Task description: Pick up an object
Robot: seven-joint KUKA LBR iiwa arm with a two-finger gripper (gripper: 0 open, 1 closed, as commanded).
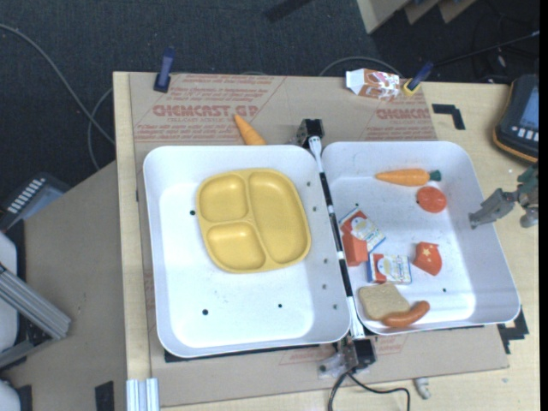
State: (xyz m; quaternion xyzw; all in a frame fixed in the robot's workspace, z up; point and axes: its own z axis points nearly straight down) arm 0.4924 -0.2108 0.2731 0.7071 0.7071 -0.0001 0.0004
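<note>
Camera view. Two shallow white bins sit side by side on the counter [128, 229]. The left bin [171, 306] holds one thing, a yellow divided plate [253, 219] with three compartments, all bare. The right bin [479, 264] holds the candidates for the pick: a toy carrot [402, 177] near the far wall, a red tomato [431, 199] just beside it, a red strawberry-like piece [428, 258], two small printed cartons [360, 235] and [393, 269], a slice of bread [383, 299] and a sausage [405, 315] touching the bread's near edge. A second carrot [249, 132] lies on the counter outside the bins. The tool [491, 209] stands at the right bin's right rim, over nothing graspable; whether it is spread or pressed together cannot be told. All pieces look like light, stiff, smooth plastic play food. The tomato is probably prone to rolling; the carrot, taken across its thick middle, seems the steadier hold.
</note>
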